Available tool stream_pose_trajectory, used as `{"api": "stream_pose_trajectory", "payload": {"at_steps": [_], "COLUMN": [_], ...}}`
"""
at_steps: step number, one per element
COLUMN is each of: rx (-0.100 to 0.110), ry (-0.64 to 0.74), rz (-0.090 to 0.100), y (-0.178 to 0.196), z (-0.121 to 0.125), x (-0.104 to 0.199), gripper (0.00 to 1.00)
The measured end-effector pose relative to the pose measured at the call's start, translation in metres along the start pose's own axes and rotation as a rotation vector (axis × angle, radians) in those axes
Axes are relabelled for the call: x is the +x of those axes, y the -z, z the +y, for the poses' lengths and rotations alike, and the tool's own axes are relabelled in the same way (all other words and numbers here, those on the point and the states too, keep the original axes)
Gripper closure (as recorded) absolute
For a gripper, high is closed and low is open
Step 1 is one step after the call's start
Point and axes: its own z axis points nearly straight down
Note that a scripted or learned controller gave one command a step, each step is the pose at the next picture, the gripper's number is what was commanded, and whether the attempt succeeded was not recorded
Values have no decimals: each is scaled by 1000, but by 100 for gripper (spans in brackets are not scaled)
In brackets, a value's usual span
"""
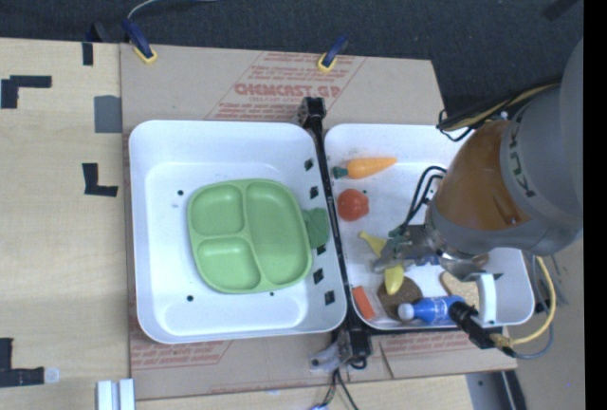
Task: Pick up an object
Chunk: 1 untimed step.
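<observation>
Yellow banana-like toy (373,241) lies lower centre of the right bin (417,135) — the gripper (396,251) just beside it, finger state cannot be told — with carrot (370,167), red tomato (353,203) above, and green tray (248,234) in the left bin (152,209).

1. Orange carrot (368,167) lies flat near the right bin's top left.
2. Red tomato (353,203) sits just below it.
3. Blue bottle (431,309) lies on its side near the bottom edge.

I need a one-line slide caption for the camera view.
Gripper low in the right bin among toy foods; green tray in left bin.
</observation>
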Motion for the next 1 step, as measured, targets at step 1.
{"api": "stream_pose_trajectory", "payload": {"at_steps": [1], "rx": [4], "ry": [2], "rz": [3], "y": [88], "z": [88], "x": [69], "gripper": [100]}}
